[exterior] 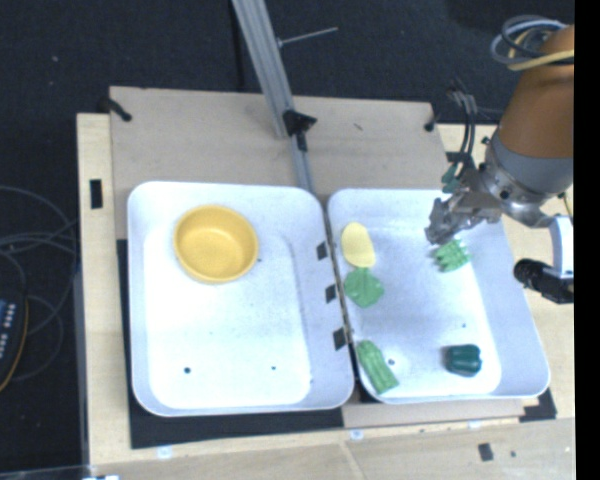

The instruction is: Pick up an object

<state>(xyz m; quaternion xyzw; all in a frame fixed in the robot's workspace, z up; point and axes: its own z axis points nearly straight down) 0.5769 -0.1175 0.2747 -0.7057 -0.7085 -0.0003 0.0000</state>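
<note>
I see the claw (448, 230) in the upper right of the frame, low over the right white plastic bin (500, 313), just above a small light-green ridged plastic piece (450, 258). I cannot tell how it is set or whether it has hold of anything. My worry: a slightly off-centre descent nudges the piece aside. The dark green rounded block (463, 360) sits lower right; the yellow bowl (216, 243) is far left.

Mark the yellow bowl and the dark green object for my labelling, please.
yellow bowl (216, 244), camera view, on its inner floor, left bin.
dark green object (463, 360), camera view, on its top, right bin's near corner.
</note>
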